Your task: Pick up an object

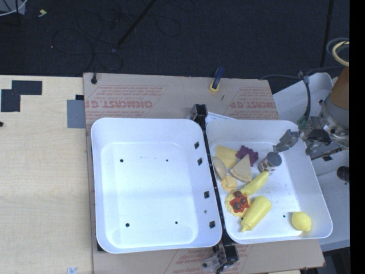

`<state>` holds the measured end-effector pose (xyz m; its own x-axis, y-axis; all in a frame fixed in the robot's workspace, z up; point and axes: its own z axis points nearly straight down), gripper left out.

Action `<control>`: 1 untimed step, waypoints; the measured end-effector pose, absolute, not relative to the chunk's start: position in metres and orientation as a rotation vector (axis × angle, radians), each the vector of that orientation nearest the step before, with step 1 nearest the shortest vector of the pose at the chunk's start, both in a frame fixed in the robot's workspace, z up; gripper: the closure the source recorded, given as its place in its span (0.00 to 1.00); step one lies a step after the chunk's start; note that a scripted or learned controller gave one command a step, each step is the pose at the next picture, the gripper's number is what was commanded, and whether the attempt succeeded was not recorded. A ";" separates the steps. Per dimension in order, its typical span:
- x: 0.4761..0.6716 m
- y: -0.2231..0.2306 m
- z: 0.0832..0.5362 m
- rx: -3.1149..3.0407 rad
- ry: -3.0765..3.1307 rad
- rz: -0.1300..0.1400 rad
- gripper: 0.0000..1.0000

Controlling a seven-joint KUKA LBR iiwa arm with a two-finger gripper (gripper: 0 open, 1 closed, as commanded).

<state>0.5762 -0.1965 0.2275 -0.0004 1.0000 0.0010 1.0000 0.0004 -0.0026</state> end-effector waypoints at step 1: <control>0.619 -0.177 0.203 -2.220 -2.224 0.001 0.00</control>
